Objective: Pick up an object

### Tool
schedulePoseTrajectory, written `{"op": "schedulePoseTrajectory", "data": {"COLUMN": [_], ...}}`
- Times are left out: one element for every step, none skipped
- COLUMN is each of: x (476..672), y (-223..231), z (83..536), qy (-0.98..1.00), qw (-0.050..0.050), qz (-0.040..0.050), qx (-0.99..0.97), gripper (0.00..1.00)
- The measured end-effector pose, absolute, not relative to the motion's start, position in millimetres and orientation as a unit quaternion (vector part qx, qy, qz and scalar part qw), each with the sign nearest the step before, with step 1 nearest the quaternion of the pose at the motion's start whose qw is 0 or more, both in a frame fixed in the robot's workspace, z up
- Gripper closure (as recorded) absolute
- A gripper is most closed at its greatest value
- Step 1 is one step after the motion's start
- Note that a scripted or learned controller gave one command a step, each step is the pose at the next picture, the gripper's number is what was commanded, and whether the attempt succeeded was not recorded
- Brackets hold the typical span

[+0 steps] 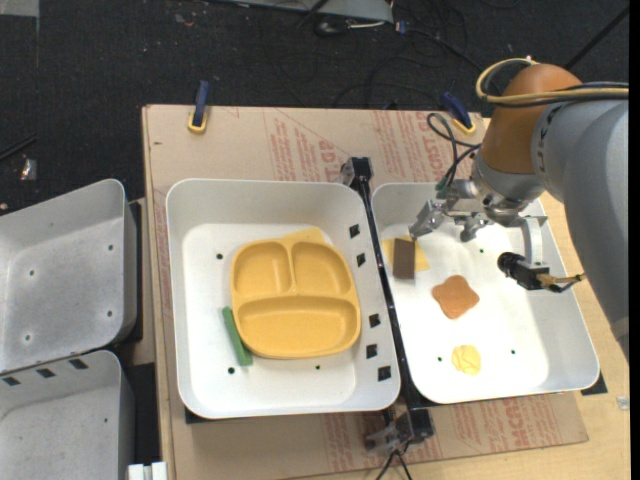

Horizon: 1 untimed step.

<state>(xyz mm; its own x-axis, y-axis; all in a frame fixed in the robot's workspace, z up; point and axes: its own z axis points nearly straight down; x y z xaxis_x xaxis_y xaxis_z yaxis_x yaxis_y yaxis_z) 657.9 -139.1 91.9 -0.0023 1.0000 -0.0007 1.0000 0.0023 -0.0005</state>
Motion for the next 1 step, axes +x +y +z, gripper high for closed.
{"op": "schedulePoseTrajectory", "data": {"x": [658.6], "y": [-138.9], "z": [103.1], "qy": [0.708], "qw": [0.001], "qz": [0.0004], "qx": [0.706], "gripper": [1.00]}}
